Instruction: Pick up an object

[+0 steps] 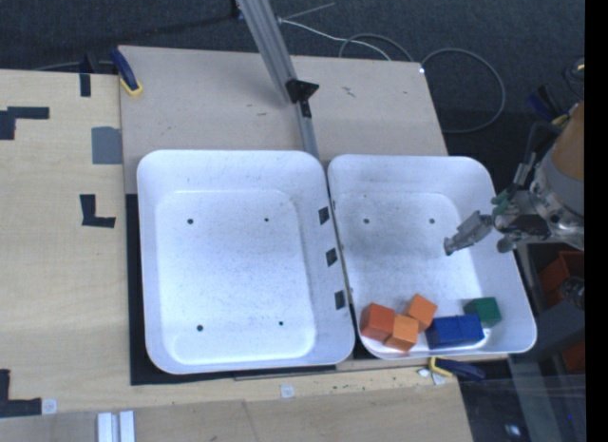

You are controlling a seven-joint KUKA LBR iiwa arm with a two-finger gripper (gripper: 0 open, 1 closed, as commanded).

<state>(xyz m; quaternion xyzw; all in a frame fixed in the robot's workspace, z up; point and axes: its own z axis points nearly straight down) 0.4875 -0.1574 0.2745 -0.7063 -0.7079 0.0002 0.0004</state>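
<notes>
Several small blocks lie along the front edge of the right bin (pixel 399 183): an orange block (pixel 378 319), a second orange block (pixel 422 309), a third orange block (pixel 404 332) touching them, a blue block (pixel 454 332) and a green block (pixel 485 310). My gripper (pixel 483 238) hangs over the bin's right side, above and behind the blocks and apart from them. It is open, with nothing between its fingers.
The left bin (pixel 152 240) stands beside the right one, with a row of black clips (pixel 331 256) between them. A slanted metal rail (pixel 266 27) runs in from the back. Cables (pixel 456 60) lie on the dark floor behind.
</notes>
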